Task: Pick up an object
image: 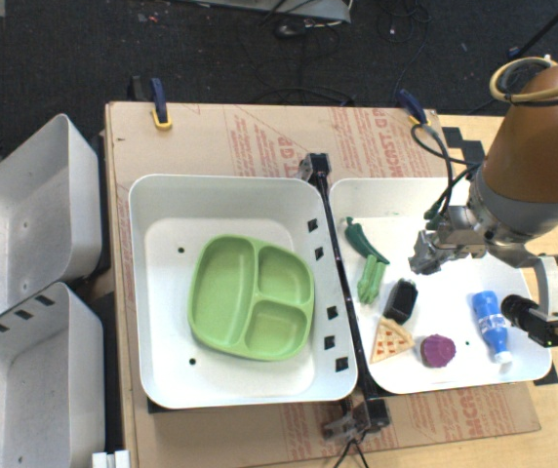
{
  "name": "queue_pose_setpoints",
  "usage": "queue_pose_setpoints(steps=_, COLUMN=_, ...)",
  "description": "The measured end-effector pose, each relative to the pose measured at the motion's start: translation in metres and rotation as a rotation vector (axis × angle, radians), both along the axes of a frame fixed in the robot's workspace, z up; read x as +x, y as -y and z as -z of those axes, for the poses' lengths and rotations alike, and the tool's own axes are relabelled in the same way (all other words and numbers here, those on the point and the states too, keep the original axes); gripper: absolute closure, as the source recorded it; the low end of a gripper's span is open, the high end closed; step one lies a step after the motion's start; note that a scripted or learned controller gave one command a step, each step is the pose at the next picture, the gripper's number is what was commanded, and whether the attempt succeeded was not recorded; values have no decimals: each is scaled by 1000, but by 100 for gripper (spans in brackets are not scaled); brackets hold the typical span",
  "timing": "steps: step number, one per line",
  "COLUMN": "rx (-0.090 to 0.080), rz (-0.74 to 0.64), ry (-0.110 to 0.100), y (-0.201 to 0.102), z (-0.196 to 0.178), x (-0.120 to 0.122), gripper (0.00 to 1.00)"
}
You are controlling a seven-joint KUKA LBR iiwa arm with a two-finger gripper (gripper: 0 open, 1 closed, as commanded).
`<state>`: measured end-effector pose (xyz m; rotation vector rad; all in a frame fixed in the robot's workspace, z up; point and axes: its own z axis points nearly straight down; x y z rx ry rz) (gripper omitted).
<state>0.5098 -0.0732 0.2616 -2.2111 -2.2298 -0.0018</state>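
Note:
The right bin [396, 199] holds several small objects: a green pepper-like piece [371, 279], a dark green stem piece [364, 239], a black block [401, 300], a pizza slice toy [389, 342], a purple ball [438, 350] and a blue bottle [491, 324]. My gripper [425, 258] hangs over the middle of this bin, just right of the green piece and above the black block. No object shows between its fingers.
The left bin [152, 291] contains a green divided plate [252, 298]. A black divider with clips [338, 291] runs between the bins. Two empty white bins [25, 281] lie off the bench at the left. Cables trail near the arm at the right.

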Motion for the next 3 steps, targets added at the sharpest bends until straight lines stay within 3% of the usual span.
queue_pose_setpoints(steps=2, rx=-1, rz=2, ry=-2, y=-90, z=20, x=-2, gripper=100)
queue_pose_setpoints(steps=3, rx=0, rz=0, ry=-2, y=-142, z=28, x=-19, gripper=100)
